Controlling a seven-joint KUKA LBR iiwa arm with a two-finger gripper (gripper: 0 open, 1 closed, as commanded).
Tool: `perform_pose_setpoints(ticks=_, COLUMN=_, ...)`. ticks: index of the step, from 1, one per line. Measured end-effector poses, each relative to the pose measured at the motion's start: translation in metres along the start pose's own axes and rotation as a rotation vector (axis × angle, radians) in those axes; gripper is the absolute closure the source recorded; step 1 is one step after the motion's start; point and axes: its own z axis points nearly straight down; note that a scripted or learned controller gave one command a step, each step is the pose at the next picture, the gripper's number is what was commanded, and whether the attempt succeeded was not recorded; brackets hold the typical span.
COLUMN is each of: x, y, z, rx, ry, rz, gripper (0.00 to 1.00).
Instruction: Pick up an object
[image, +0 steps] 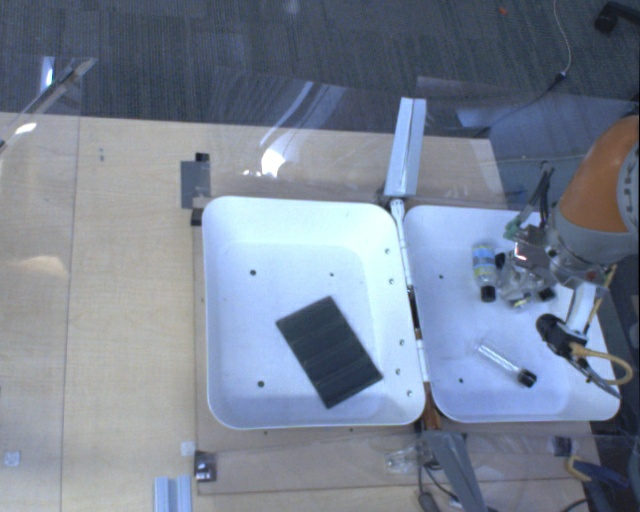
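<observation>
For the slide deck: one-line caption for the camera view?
Gripper low in right bin by small items; clear tube nearby; dark pad in left bin.

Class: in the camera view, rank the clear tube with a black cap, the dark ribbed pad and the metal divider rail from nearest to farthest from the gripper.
1. Clear tube with a black cap, right bin, just below the gripper.
2. Metal divider rail, behind the bins.
3. Dark ribbed pad, left bin.

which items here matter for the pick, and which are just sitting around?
In play:
gripper, low in the right bin
small cluster of objects beside the gripper
clear tube with a black cap, nearer the front of that bin

Lying about:
dark ribbed rectangular pad, alone in the left bin
metal bracket on the bench behind the left bin
</observation>
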Motion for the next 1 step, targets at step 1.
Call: perform_pose_setpoints(ticks=1, x=0.0535, y=0.0587, z=-0.009, rx=-0.003, ry=-0.001, rz=-0.02, gripper=1.0)
